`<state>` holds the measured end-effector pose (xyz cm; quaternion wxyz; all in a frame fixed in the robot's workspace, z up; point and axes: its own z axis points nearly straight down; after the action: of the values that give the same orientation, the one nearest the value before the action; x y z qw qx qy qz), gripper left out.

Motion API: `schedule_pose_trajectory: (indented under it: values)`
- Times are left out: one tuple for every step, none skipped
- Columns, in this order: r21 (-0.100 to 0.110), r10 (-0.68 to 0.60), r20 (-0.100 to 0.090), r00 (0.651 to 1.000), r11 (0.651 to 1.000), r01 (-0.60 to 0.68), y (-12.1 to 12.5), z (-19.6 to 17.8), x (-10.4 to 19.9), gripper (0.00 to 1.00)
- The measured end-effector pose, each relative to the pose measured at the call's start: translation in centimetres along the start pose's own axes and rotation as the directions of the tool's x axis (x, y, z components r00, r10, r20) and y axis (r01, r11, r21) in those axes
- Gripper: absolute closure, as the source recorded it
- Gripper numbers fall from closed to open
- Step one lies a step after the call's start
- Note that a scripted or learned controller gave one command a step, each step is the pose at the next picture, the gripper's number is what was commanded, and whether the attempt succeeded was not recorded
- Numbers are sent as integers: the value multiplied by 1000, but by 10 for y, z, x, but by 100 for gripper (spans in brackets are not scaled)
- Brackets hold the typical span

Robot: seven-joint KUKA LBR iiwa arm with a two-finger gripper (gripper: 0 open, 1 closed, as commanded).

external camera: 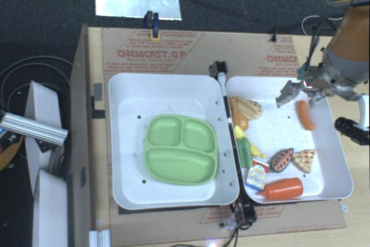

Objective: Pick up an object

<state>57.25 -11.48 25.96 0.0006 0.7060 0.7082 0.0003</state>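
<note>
Approach step: pincer (300, 95), fingers apart and nothing held, is poised above right bin (332, 144); descent onto orange sausage (305, 115) is required.

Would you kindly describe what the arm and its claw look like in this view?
The arm is grey metal with a broad orange band above the wrist. Thin dark cables loop beside it near the top. The claw is silvery grey, with two short angular fingers below a blocky wrist.

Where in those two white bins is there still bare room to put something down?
The left bin has bare floor around the green tray, widest along the far wall. The right bin is bare mid-floor, between the bread, sausage and waffle slice. Its divider side and near edge are crowded.
</note>
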Motion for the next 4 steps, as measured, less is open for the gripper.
schedule_pose_trajectory:
  values:
    - [12,2,-3,1000,1000,-2,-37,105,10,0]
    - [-2,3,1,1000,1000,-3,-54,165,25,0]
    - [-2,0,1,1000,1000,0,-25,175,13,0]
    - [0,4,0,1000,1000,-4,-32,175,-10,0]
